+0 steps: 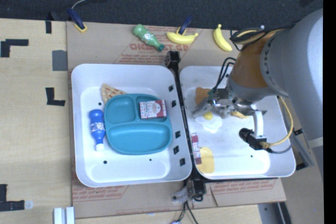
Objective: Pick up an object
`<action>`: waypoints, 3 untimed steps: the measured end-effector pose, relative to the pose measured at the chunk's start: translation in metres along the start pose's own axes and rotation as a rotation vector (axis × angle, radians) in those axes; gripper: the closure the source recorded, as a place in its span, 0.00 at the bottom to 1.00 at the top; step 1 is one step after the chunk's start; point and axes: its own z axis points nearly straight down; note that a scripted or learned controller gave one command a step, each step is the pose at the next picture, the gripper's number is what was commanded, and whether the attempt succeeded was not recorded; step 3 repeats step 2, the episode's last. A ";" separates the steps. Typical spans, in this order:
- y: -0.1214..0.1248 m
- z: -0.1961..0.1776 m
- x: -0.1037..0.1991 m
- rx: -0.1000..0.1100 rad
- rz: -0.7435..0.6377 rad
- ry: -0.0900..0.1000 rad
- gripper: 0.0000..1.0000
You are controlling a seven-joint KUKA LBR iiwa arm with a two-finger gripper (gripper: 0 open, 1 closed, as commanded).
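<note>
— Over the right bin point(273, 165), low down, the end effector point(216, 107) sits just above a white-and-yellow thing, a toy fried egg point(210, 122) by the look of it. Can you see what its tips are doing?

— No. The wrist and cabling crowd that spot, so I cannot tell whether it is spread or pressed together, and I see nothing between the tips.

— So what step would you call this?

— The reach and descent, I'd judge. Nothing looks lifted; the egg lies flat on the bin floor, touching or just beside the metal parts.

— Other candidates nearby?

— An orange wedge point(201, 95) just up-left of the end effector, and a yellow piece point(206, 159) near the bin's front-left corner beside a small red-labelled packet point(195, 142). The left bin point(84, 165) holds a blue divided tray point(137, 125) with a red carton point(152, 109) on it, a blue bottle point(96, 127) at its left, a waffle piece point(111, 93) behind.

— And on the tabletop beyond the bins?

— Two bananas point(181, 37) and a green bottle point(148, 38), well apart from the arm.

— Next move?

— My guess: settle squarely over the egg, close on it, then lift straight up. It is flat and thin, so a grip could easily slip off.
</note>
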 end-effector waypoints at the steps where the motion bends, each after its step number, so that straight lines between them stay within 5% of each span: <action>1: 0.068 0.001 0.004 0.000 0.000 0.000 0.00; 2: 0.068 -0.009 0.004 0.000 0.000 -0.002 1.00; 3: 0.068 -0.009 0.004 0.000 0.000 -0.002 1.00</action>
